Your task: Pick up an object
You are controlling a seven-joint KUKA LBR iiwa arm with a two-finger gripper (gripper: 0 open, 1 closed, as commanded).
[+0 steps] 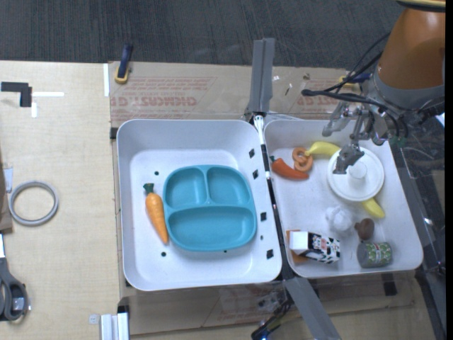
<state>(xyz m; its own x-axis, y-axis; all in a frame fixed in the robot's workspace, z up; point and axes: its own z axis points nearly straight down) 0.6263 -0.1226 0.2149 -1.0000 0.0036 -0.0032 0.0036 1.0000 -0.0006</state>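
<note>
gripper (348,160) over white plate (355,178), right bin (403,190) | finger state: cannot tell | carrot (156,212) beside blue tray (209,208), left bin (134,190)

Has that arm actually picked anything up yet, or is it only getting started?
Nothing looks picked up yet. The gripper hangs low in the right bin, at the edge of the white round dish, with nothing visibly between its fingers. The toys there, such as the banana and the small can, lie on the bin floor. The grasp and lift are left.
</note>
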